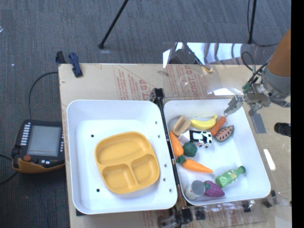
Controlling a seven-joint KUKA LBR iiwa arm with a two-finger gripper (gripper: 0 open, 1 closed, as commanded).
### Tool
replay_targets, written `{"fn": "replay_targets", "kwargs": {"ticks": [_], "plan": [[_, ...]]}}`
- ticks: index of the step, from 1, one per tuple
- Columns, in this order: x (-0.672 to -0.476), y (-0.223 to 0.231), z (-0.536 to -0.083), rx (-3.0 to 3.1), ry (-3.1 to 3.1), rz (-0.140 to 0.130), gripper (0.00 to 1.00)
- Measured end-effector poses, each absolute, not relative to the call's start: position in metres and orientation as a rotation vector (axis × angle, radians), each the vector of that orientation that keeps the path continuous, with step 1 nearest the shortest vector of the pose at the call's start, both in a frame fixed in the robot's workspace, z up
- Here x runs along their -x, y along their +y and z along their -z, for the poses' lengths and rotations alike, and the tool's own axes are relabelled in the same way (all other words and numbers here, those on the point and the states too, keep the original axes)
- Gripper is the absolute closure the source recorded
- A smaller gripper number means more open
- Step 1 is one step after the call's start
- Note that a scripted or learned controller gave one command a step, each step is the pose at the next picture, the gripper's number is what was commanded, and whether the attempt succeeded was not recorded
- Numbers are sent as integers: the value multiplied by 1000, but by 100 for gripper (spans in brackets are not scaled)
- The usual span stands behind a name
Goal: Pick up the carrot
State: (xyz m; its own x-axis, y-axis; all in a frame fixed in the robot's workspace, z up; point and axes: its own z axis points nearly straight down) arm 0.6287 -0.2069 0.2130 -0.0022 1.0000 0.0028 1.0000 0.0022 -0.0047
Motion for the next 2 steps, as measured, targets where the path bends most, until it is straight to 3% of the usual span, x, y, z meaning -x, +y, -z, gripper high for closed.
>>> {"fn": "replay_targets", "kwargs": {"ticks": [1, 2], "plan": [[-523, -192, -129, 2501, -1879, -9, 0], [-473, -121, -84, 2516, -1853, -11, 0]]}}
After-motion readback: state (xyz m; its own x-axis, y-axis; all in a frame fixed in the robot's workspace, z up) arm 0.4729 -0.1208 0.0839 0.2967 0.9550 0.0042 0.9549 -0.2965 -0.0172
